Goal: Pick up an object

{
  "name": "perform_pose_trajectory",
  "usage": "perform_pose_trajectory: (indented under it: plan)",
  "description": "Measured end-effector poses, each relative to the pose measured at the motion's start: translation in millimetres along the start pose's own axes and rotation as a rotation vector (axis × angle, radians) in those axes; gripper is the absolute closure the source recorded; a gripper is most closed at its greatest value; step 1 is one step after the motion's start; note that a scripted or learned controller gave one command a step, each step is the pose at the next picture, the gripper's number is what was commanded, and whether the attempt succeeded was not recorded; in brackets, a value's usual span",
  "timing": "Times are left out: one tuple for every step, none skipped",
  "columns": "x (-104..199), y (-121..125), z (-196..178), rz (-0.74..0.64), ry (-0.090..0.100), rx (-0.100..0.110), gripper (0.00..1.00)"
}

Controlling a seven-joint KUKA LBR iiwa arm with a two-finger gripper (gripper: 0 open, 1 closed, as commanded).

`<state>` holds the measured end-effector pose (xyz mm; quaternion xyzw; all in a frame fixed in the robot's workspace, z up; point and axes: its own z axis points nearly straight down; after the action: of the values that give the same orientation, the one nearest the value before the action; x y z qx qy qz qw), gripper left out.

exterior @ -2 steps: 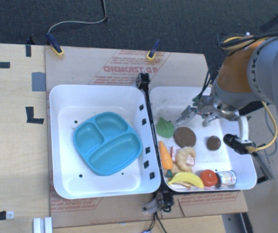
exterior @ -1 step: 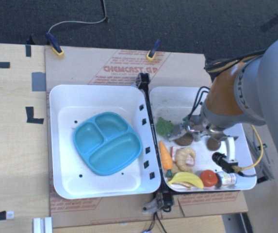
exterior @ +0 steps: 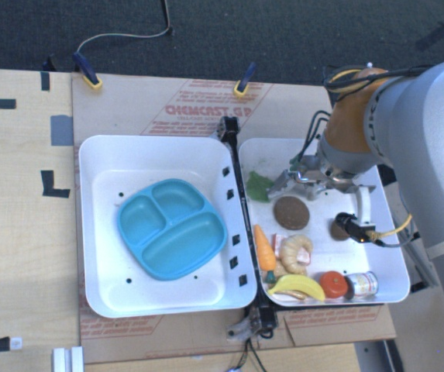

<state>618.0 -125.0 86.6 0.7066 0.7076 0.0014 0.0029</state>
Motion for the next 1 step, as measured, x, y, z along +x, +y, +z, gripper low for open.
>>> perform_pose_trajectory:
  plan:
    - [3.3, -30.0, -0.3, 0.001, -0.001, 0.001, 0.0]
